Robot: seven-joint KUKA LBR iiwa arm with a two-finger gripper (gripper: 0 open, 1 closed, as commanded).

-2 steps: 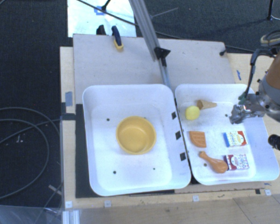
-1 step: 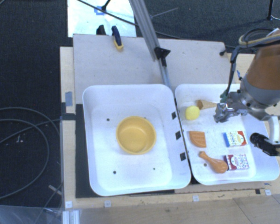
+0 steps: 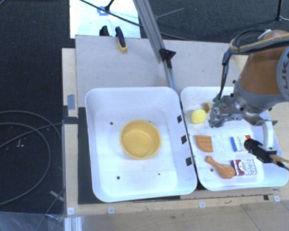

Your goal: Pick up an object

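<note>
Arm (image 3: pixel 272 76): you reach in from the right, wrist hanging over the right bin's back half.
Left bin (image 3: pixel 98 179): you have one thing in it, the bowl, well apart from your claw.
Right bin (image 3: pixel 279 177): you have the small things here, spread out with bare floor between most of them.
Bowl (image 3: pixel 140 138): yellow, upright, near the left bin's middle. It looks like stiff, light plastic with a smooth skin, so take it by the rim, one finger inside and one outside; expect it to slip if you pinch the curved wall.
Drumstick (image 3: pixel 220 167): orange-brown toy at the right bin's front, lying slantwise, its fat end touching or nearly touching the red box. Probably light and hard; the thin shank is your best hold.
Wedge (image 3: pixel 204 143): orange, flat, just left of the bin's middle. It lies low, so you would have to close across its short edges.
Red box (image 3: pixel 246 167): small carton, likely light and a bit crushable. Squeeze its long sides gently.
Blue box (image 3: pixel 239 142): same kind, partly behind your arm's fittings.
Ball (image 3: pixel 198 116): yellow, just left of your claw. Round and likely to roll; centre on it.
Claw (image 3: pixel 216 119): low over the bin floor beside the ball; I see nothing between the fingers, and how far they are spread I cannot tell.
</note>
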